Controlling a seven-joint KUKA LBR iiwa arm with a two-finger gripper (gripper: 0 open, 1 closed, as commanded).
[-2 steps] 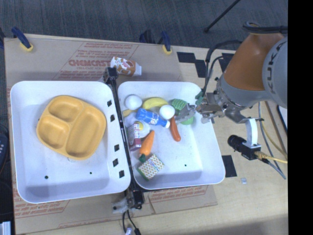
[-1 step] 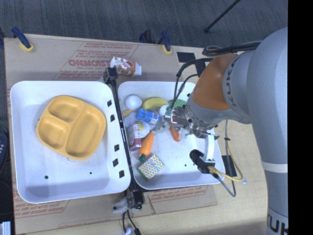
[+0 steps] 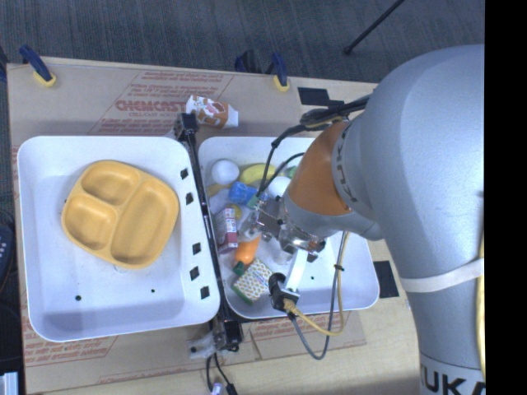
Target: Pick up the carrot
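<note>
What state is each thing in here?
Carrot: lying in the right bin, not lifted.
Yellow tray: upright in the left bin, nothing in its compartments.
White ball: resting in the right bin.
Arm: reaching over the right bin.
Gripper: low beside the carrot.

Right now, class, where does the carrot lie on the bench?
The carrot lies in the right bin, near its left wall, just below a small bottle and above a green-and-white packet, close beside the arm's wrist.
</note>
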